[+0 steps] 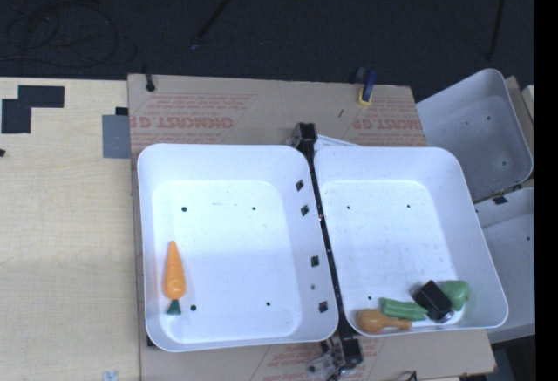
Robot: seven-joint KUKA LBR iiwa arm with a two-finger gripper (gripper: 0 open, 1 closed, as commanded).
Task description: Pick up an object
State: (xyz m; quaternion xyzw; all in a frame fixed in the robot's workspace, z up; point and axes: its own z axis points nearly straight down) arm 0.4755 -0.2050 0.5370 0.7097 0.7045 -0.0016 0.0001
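- A pale wooden bench [61, 222] filled the left of the frame, with black patches [35, 105] and a grey patch [115, 135] on it at the upper left.
- A printed cardboard sheet [261, 113] lay under both bins.
- The left bin [150, 196] sat at centre-left. An orange toy carrot [173, 271] lay alone in its lower left corner, roughly upright in the frame with its dark green end towards the bottom edge, just beside the bin's left wall.
- A row of black clips [315, 235] ran down the seam where the two bins met.
- A blue and yellow clamp [367, 86] stood at the sheet's upper edge, right of centre.
- The right bin [475, 227] held a tight cluster in its lower right corner: an orange pear-shaped piece [380, 321] furthest left, a long green piece [402, 309] touching it, then a black block [433, 300] lying partly over a rounded green piece [456, 291].
- A white panel [475, 122] leaned at the upper right, beyond the right bin.
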